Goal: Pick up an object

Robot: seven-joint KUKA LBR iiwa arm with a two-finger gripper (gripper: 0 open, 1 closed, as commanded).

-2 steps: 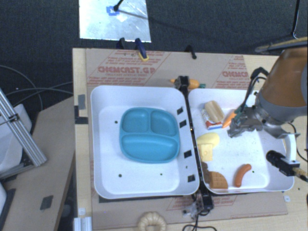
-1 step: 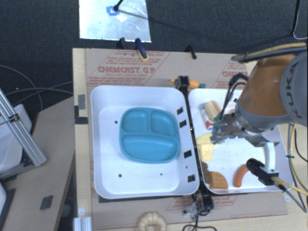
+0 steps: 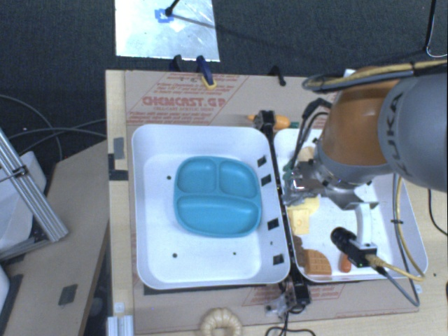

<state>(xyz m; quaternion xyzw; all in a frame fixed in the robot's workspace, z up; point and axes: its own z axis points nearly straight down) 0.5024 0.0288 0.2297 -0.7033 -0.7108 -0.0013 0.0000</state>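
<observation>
Reaching in from the right, the grey arm (image 3: pixel 381 135) hangs over the right bin (image 3: pixel 413 240); jaw state cannot be told. A smooth blue divided plate (image 3: pixel 217 196) lies in the left bin (image 3: pixel 150 208).

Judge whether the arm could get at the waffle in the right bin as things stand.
Probably yes. The waffle lies uncovered near the right bin's front edge, and the arm hangs over that same bin, nothing lying between.

dark carpet floor (image 3: pixel 56 40), shiny silver sheet (image 3: pixel 166 19) on it, cardboard-topped bench (image 3: pixel 185 100), aluminium frame (image 3: pixel 28 201) at left
</observation>
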